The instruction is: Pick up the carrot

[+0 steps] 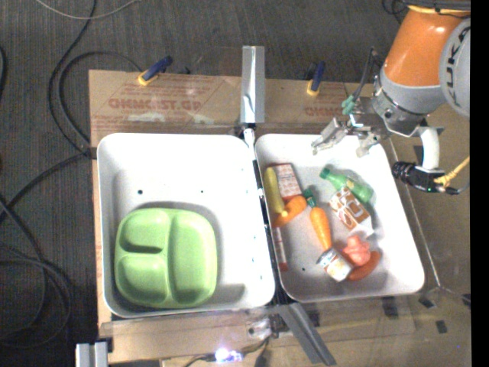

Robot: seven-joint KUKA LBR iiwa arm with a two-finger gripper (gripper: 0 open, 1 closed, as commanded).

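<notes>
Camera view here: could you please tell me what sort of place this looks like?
Probably a robotics lab's pick-and-place bench: a grey-and-orange arm with its claw over a white bin of toy food, including a carrot, clamps holding cardboard, and loose cables on carpet.

Robotics lab: clamped cardboard bench (pixel 176 102), loose floor cables (pixel 65 60), white bins (pixel 183 147).

The gripper (pixel 345 134) hangs with spread jaws, holding nothing, over the right bin's (pixel 405 228) far edge; the carrot (pixel 320 225) lies mid-bin; a green divided plate (pixel 166 257) sits in the left bin (pixel 183 155).
</notes>
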